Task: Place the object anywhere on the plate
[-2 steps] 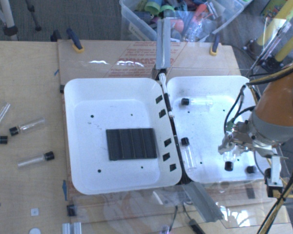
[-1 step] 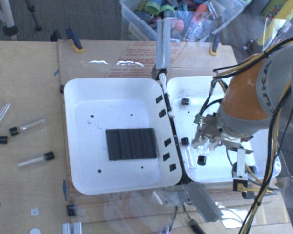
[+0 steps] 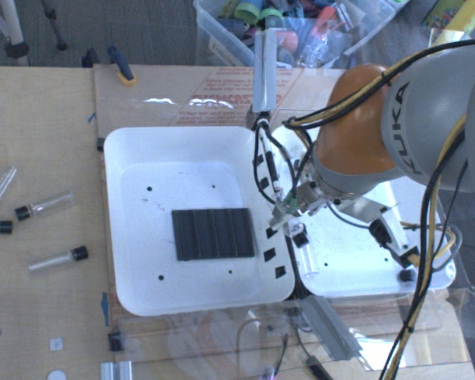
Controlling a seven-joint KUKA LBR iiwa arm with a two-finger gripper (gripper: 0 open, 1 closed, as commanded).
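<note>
Claw (image 3: 294, 212) state I cannot tell; the dark ribbed plate (image 3: 214, 233) lies to its left, so I should carry left and lower gently.

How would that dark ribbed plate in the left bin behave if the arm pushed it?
The dark ribbed plate lies flat on the left bin floor, so it would probably slide rather than tip or roll. Its straight edges suggest it is stiff. Lying that flat, its edges would probably be hard to grip.

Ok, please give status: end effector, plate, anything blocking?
End effector over the seam between the bins. Black ribbed plate flat in left bin, bare. Cables hang beside it.
</note>
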